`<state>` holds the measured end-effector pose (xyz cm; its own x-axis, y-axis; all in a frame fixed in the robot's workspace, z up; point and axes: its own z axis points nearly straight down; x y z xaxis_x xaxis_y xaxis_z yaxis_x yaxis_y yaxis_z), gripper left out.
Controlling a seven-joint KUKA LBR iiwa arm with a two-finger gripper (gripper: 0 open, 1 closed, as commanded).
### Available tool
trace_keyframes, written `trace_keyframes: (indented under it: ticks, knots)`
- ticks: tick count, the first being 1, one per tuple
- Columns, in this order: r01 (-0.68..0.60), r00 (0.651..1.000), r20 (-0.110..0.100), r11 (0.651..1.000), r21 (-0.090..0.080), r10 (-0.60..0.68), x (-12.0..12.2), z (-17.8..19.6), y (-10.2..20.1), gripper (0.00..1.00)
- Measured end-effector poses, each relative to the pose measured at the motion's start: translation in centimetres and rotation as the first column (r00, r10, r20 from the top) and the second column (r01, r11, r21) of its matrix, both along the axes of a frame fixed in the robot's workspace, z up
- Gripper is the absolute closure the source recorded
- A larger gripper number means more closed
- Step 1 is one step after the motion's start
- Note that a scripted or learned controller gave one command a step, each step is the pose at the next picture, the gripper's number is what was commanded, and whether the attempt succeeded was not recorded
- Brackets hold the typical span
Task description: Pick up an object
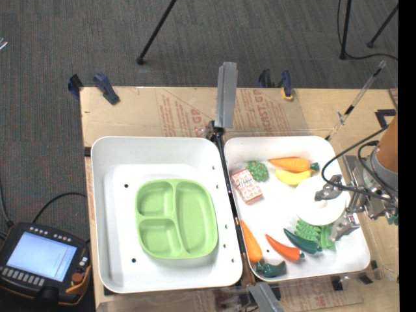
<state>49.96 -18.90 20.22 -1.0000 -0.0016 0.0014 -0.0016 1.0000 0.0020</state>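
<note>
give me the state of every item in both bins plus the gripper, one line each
green divided plate: flat in the left bin, compartments bare
carrot: lying along the right bin's far side
banana: lying against the carrot
broccoli: resting beside the small box
small box: lying flat, tilted
white plate: flat, partly under the gripper
gripper: low over the right bin's right side
</note>
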Motion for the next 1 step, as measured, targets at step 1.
trace_keyframes:
  ticks: [1]
  knots:
    - [0.064, 0.998, -0.009, 0.998, 0.002, -0.064, -2.02, -9.43, 1.55, 0.0]
